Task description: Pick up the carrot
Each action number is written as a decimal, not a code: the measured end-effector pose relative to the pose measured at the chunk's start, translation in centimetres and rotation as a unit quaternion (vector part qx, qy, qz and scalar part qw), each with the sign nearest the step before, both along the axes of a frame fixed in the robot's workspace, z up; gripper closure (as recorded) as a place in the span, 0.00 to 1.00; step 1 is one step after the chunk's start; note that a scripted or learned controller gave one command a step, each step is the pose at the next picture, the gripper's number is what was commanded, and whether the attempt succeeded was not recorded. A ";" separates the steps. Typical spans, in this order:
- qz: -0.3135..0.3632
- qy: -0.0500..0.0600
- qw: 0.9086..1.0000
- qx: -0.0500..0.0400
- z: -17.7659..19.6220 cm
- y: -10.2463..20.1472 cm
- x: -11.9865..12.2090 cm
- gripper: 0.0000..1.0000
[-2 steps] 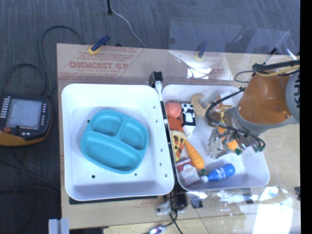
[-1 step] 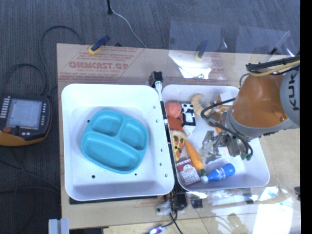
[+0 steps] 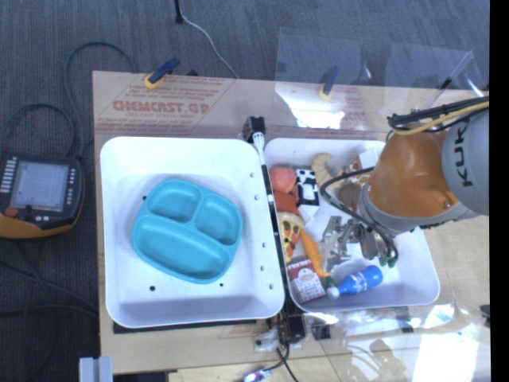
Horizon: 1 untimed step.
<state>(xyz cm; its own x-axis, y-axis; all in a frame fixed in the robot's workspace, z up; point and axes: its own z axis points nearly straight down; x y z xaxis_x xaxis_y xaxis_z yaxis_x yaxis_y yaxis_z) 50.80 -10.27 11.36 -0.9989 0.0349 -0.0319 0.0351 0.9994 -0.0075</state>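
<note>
The carrot (image 3: 312,251) is a thin orange stick lying slantwise in the right bin (image 3: 425,281), near its left wall. My gripper (image 3: 340,243) hangs low over the bin just right of the carrot, its metal fingers (image 3: 332,237) pointing down beside it. The arm's orange band (image 3: 409,180) sits above and right of the gripper. Nothing shows between the fingers.
Around the carrot lie a pizza slice (image 3: 290,232), a red round food (image 3: 284,179), a black-and-white block (image 3: 307,186), a red packet (image 3: 306,281) and a blue bottle (image 3: 358,281). The left bin (image 3: 119,173) holds a blue divided plate (image 3: 188,228).
</note>
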 end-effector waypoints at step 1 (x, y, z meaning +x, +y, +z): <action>0.001 0.014 1.000 0.004 -1.9 0.4 -0.9 0.00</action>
<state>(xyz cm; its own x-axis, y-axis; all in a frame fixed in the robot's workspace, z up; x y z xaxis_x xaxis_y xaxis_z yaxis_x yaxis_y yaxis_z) 49.89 -9.91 9.49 -0.9995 0.0326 -0.0033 0.0326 0.9995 -0.0012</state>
